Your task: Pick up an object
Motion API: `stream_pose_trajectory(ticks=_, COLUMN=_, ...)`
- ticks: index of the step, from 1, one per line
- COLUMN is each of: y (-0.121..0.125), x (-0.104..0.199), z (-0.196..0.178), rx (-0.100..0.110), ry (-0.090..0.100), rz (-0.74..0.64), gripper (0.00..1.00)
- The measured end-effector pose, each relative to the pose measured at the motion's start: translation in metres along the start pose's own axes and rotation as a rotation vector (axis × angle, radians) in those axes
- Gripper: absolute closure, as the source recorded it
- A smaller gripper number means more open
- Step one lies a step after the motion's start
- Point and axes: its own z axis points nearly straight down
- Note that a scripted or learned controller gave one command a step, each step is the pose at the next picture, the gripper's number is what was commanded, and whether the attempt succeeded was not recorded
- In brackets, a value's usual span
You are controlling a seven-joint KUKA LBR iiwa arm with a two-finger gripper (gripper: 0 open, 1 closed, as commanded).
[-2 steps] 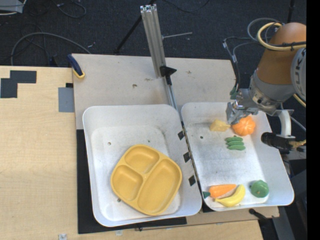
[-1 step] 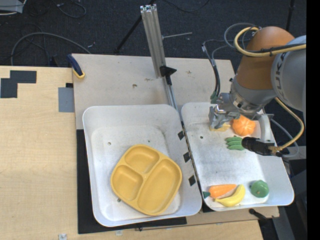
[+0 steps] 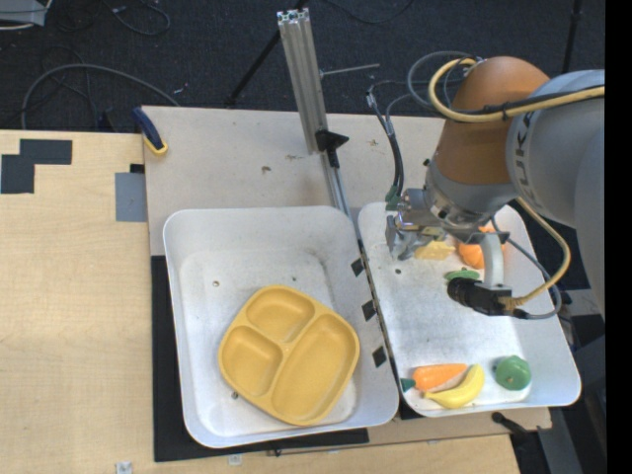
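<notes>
The gripper (image 3: 427,237) hangs low in the right bin (image 3: 434,314), over a pale yellow piece (image 3: 433,252); what its grasp is doing, I cannot tell. Beside that piece lies an orange piece (image 3: 472,255). Descend centred on one item, clear of its neighbour.

One fixed overhead camera, angled down

It takes in both white bins (image 3: 197,255) from moderate height; the arm (image 3: 533,156) enters from the right.
</notes>
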Motion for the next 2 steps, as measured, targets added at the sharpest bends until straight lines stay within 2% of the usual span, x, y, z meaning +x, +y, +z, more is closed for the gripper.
stream_pose_trajectory(ticks=2, y=-0.005, x=0.111, z=0.007, rx=0.001, ry=0.0, rz=-0.001, gripper=1.0)
